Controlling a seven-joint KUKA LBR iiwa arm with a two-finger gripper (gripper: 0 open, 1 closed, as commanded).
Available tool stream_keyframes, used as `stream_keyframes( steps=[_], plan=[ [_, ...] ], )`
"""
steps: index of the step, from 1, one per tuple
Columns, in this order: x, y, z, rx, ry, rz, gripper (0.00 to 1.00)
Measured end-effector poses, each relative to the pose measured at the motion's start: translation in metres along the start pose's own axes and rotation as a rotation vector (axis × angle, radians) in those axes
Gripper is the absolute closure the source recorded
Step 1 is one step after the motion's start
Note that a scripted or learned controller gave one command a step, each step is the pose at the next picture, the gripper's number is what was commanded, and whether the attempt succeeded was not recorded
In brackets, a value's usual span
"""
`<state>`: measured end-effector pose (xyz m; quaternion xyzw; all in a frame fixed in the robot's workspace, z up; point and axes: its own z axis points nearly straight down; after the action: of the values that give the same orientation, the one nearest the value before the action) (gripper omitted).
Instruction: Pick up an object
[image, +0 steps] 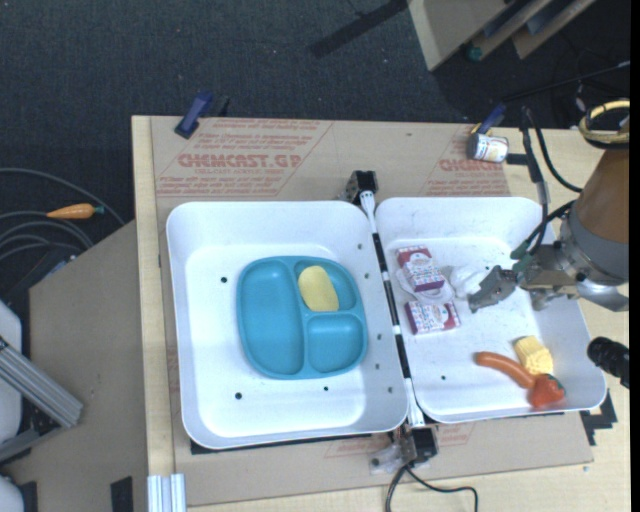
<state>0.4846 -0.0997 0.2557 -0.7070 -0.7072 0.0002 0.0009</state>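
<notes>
- The bench (250, 150) carries two white bins side by side, the left bin (200, 330) and the right bin (450, 215).
- My arm (605, 215) reaches in over the right bin's far edge.
- A blue divided plate (270, 325) lies in the left bin, a yellow piece (319, 288) in its upper compartment.
- My gripper (490, 290) hangs over the middle of the right bin; whether it is apart or together I cannot tell.
- Two red-and-white packets (419, 270) lie just left of it, by the divider.
- An orange carrot (503, 367), a yellow corn piece (534, 353) and a red piece (546, 392) sit near the front right corner.
</notes>
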Motion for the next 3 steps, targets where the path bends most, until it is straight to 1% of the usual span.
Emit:
stream_keyframes(
  steps=[1, 2, 3],
  plan=[
    [-0.023, 0.051, 0.125, 0.003, 0.001, 0.001, 0.00],
    [-0.009, 0.104, 0.168, -0.011, -0.001, 0.000, 0.00],
    [-0.009, 0.104, 0.157, -0.013, -0.001, 0.001, 1.00]
  ],
)
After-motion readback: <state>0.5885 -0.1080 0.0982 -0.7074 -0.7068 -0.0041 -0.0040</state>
